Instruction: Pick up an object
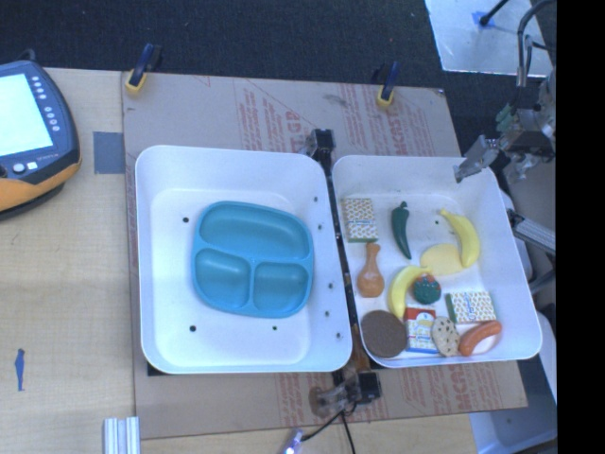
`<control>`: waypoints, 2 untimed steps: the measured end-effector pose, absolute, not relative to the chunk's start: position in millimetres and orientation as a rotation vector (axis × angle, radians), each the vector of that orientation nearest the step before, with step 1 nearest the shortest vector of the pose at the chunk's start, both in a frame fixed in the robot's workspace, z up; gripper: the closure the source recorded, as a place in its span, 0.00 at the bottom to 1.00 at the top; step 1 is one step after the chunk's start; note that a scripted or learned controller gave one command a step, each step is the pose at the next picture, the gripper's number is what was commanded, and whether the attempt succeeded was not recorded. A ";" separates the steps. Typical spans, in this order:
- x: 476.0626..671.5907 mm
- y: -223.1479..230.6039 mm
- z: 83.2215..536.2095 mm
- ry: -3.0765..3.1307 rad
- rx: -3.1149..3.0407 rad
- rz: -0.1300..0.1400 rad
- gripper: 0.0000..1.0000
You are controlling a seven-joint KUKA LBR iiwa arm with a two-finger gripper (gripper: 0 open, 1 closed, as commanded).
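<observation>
The right white bin (501,206) holds several toy foods. Among them are a green pepper (402,228), a yellow banana (461,236), a checked cracker square (357,218), a brown drumstick (371,270), a second banana (403,291), a dark brown disc (384,333), a speckled cookie (444,335) and an orange sausage (480,337). My gripper (510,145) hangs at the bin's far right corner, above the rim and apart from all the foods. A grey part of it (471,165) juts over the corner. Nothing shows between its fingers.
The left white bin (161,253) carries a blue divided plate (252,257). A control pendant (28,126) lies at the bench's far left. Clamps (140,72) (385,83) stand at the back edge of the cardboard, and a cable fitting (345,391) sits in front between the bins.
</observation>
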State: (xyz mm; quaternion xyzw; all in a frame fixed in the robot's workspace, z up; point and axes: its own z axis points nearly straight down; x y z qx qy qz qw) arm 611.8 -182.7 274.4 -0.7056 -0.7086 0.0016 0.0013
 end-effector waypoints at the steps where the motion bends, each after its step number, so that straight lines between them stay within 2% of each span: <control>1: 589.0 -144.9 164.8 -2.225 -2.212 0.007 0.00; 2: 607.5 -124.7 90.9 -2.225 -2.211 0.008 0.00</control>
